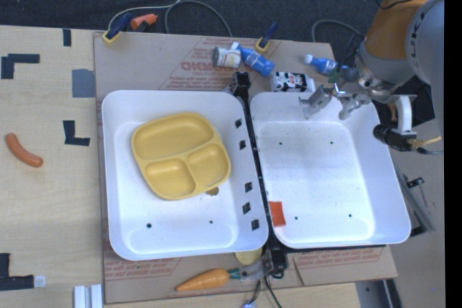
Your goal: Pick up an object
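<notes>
I see a toy carrot [203, 280] on my bench [43, 227], just below the L bin [115, 227]. A toy sausage [24, 151] lies far L. Blue bottle [257, 61] & orange clamp [144, 21] sit up top.
</notes>
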### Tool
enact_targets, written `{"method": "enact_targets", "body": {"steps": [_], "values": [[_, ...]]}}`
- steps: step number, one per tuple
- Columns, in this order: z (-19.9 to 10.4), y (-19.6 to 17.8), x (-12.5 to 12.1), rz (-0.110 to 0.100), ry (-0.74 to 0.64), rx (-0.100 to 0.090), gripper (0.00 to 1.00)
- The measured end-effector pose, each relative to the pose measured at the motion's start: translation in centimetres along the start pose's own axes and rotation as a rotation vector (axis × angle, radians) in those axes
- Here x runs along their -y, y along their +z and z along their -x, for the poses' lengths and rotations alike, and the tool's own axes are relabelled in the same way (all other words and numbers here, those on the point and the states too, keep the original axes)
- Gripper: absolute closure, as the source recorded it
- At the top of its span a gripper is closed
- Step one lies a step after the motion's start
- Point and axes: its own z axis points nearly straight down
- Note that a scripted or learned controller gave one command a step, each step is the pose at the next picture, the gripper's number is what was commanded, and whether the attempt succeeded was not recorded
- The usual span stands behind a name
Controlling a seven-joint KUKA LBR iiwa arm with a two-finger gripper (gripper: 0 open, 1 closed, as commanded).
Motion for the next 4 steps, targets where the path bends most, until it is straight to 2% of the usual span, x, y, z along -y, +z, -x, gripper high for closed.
{"method": "enact_targets", "body": {"steps": [1, 2, 3, 4], "values": [[-13.2, 0.9, 6.9, -0.006, -0.009, -0.004, 0.00], [-6.5, 0.8, 1.1, 0.004, 0.003, 0.003, 0.00], [0.9, 3.6, -3.2, 0.004, 0.004, 0.003, 0.00], [-6.2, 10.3, 9.0, -0.015, 0.000, -0.004, 0.00]]}}
